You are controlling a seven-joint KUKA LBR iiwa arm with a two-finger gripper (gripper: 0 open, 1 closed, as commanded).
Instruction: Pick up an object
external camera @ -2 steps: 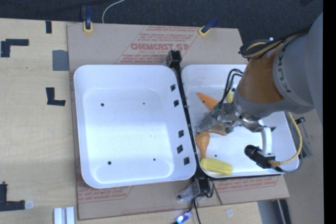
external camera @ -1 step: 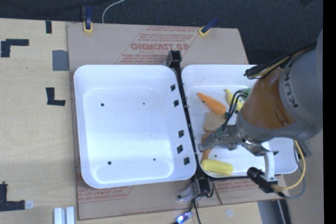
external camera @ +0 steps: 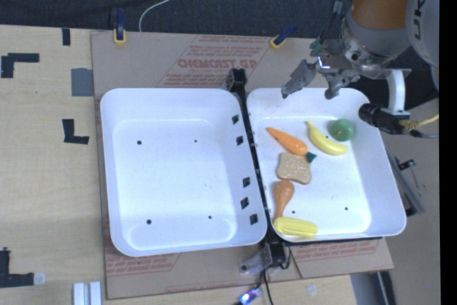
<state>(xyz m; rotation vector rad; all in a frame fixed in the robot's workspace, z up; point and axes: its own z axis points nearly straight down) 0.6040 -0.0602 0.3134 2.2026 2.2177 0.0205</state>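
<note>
While your gripper hangs spread at frame upper right | nothing pinched | banana, carrot lie below in right bin.

Toy foods lying loose in the right bin.
Carrot, banana and green ball at the back; bread slice centrally; orange gourd and corn cob in front.

Arm: grey, orange band above the wrist, entering from upper right. End effector: two fingers spread apart (nothing between them), pointing down-left, wrist up and right of the fingertips.
</note>
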